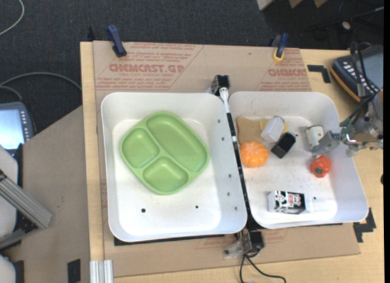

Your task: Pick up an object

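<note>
Nearest the camera, one black-and-white carton [286,201] lies flat in the right bin [347,206], long axis left-right. Up by that bin's right wall, the gripper [323,142] hangs just above one red-orange ball [320,165]; whether its jaws are spread I cannot tell. One orange fruit [253,154], one black block [283,145] and one pale cup [272,128] sit leftward. One green tray [163,152] occupies the left bin [116,202].

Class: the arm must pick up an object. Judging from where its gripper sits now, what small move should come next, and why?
Probably a short descent onto the small red-orange toy. The gripper sits in the right white bin just above that toy in the picture, with nothing seen between its fingers, and the toy lies apart from the other objects.
</note>
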You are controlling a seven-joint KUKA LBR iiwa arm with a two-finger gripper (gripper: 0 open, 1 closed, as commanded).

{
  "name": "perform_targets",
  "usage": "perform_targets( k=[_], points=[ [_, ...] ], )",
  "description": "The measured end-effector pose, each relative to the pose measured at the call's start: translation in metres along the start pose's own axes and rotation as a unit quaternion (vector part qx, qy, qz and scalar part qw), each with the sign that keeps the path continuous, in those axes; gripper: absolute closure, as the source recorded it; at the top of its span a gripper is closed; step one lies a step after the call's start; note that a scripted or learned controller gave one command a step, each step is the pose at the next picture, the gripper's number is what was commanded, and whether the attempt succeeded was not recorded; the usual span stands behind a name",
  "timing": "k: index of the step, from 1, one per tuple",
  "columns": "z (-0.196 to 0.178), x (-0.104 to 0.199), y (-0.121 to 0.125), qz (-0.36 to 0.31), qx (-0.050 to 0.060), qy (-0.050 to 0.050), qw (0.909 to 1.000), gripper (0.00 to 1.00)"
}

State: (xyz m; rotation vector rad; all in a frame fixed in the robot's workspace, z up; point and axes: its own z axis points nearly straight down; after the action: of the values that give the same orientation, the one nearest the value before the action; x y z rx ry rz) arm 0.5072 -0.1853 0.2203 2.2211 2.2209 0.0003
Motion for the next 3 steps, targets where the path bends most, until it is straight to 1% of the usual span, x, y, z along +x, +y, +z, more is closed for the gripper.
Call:
perform_targets(
  k=[1,2,3],
  points=[
    [-0.081,0.063,-0.029,-0.002,-0.001,0.000,1.0000,0.00],
    [-0.090,0.061,-0.027,-0.001,-0.002,-0.001,1.0000,1.00],
    [-0.084,-0.044,-0.028,0.003,-0.002,-0.002,1.0000,1.00]
  ],
)
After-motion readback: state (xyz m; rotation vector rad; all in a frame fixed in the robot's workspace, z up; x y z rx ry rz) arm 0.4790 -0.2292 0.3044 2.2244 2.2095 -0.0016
